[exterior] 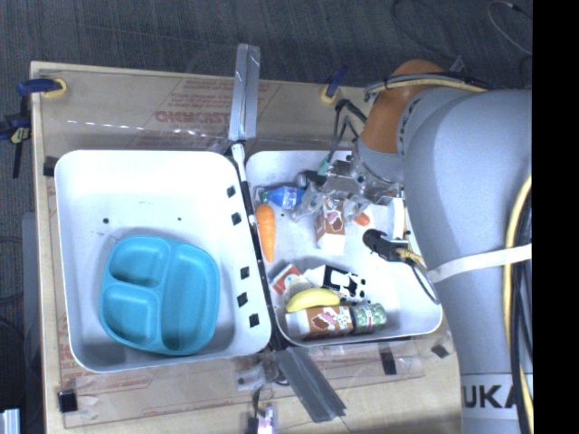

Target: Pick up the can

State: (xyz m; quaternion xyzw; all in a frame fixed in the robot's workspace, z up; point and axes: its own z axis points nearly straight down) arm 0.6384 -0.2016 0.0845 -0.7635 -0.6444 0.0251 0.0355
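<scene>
Camera view: fingers (336, 191) low over right bin (398, 319), grip unclear.

A divided tray (161, 294) lies in the left bin (81, 174), a carrot (266, 231) in the right bin (427, 310).

The two bins (136, 174) look like smooth white plastic with a soft shine. The blue tray (161, 295) is matt plastic. The bench (118, 98) seems pale wood under a clear glossy sheet. The arm (470, 197) has a smooth grey shell, and the can (336, 319) carries a glossy printed label
</scene>
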